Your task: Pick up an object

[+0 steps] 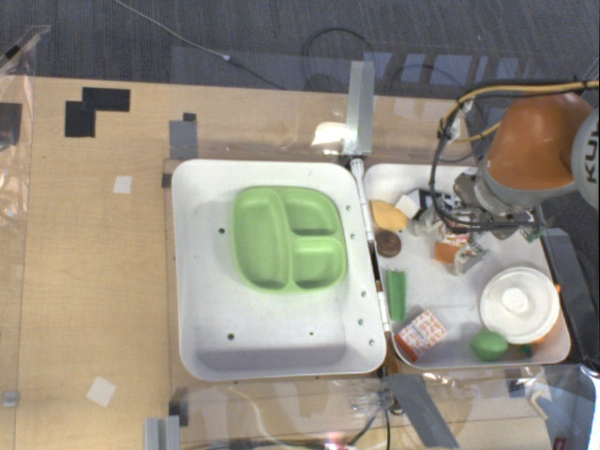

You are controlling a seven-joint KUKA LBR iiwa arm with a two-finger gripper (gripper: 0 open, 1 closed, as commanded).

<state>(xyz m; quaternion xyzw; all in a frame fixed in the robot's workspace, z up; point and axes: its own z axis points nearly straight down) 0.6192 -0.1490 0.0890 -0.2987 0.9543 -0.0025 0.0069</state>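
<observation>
- Camera view from above the bench: my grey arm with its orange band (534, 143) reaches in from the right edge and hangs over the far part of the right-hand shallow white bin (562, 350).
- My two-finger gripper (466, 235) sits low in that bin, under the wrist and its tangle of black and yellow cables; I cannot tell how it is set, as the wrist body hides most of it.
- A small orange and white packet-like object (450, 249) lies right at the gripper; whether it is gripped I cannot tell.
- All other places I give against the round white lidded container (517, 304), which stands in the near right part of the right bin.
- A green rounded object (488, 346) lies just beside the container, at its near left.
- A small patterned red and white box (423, 332) lies to the container's left, nearer the camera.
- A flat green stick-shaped piece (397, 295) lies farther left, along the bin's left wall.
- A dark brown round disc (387, 244) and a yellow rounded object (389, 217) lie up and left of the container, near the bin's far left corner.
- Well left of the container, the other white bin (216, 345) holds a light green plastic divided plate (286, 237), resting about its middle.
</observation>
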